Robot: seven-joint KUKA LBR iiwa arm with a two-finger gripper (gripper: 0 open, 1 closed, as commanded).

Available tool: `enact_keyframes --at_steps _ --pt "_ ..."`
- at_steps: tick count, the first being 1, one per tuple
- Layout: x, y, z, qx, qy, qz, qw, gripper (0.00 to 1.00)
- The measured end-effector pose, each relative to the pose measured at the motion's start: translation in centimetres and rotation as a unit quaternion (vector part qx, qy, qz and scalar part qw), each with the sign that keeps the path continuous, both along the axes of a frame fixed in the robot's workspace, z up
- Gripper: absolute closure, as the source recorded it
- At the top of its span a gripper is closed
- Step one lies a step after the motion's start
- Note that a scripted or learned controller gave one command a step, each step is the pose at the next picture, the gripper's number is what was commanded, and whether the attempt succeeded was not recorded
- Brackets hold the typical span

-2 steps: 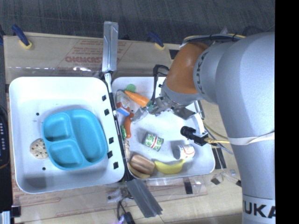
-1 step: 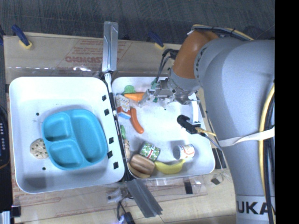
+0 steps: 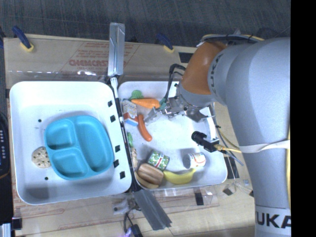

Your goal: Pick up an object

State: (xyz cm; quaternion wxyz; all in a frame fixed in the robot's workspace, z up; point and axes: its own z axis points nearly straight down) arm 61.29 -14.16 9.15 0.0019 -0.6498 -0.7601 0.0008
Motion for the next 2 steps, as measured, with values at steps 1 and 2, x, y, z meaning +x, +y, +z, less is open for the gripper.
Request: enact_keyframes --at_steps 1,2 --pt "-3.7 1.3 0.0 0.0002 0.0 0.048 0.9989 0.0" --pt "2.7 -0.6 0.1 -0.0007 -0.002 0.022 0.9998 0.0"
